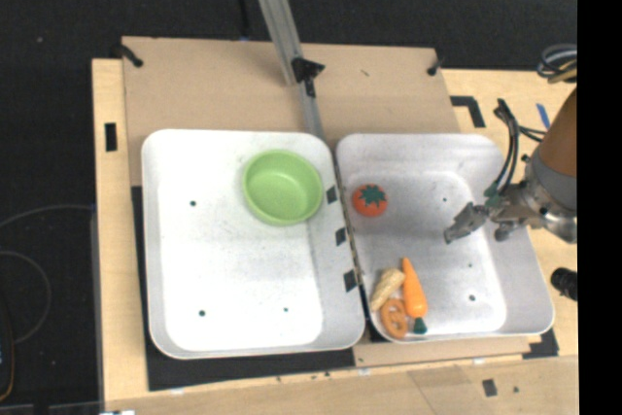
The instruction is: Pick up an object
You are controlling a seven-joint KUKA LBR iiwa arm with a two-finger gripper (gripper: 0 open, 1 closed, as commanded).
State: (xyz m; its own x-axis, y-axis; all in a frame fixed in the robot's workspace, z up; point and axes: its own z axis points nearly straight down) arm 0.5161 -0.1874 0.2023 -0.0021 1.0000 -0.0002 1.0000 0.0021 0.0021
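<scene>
arm: grey KUKA arm (556, 172) enters from the right, orange band visible at the frame edge, wrist over the right part of the right bin
hand: hand (465, 226) sits low over the right bin (437, 155), pointing left toward the bin's middle; one dark finger (461, 223) sticks out to the left, no object seen between the fingers; cannot tell whether it is spread wide or narrow
tomato: red-orange toy tomato (369, 199) with a green top, near the right bin's left wall, well apart from the hand
carrot: orange toy carrot (414, 288) with its green end toward the front, in the right bin's front-left corner
beige piece: pale elongated item (386, 287) just left of the carrot, touching or nearly so
round slice: orange disc-shaped item (394, 316) at the front rim, beside the carrot's lower end
bowl: green bowl (283, 188), upright, in the back-right part of the left bin (194, 296)
counter: tan counter (214, 83) carries both bins side by side
pole: grey metal pole (274, 0) slants down from the top to the gap between the bins
</scene>
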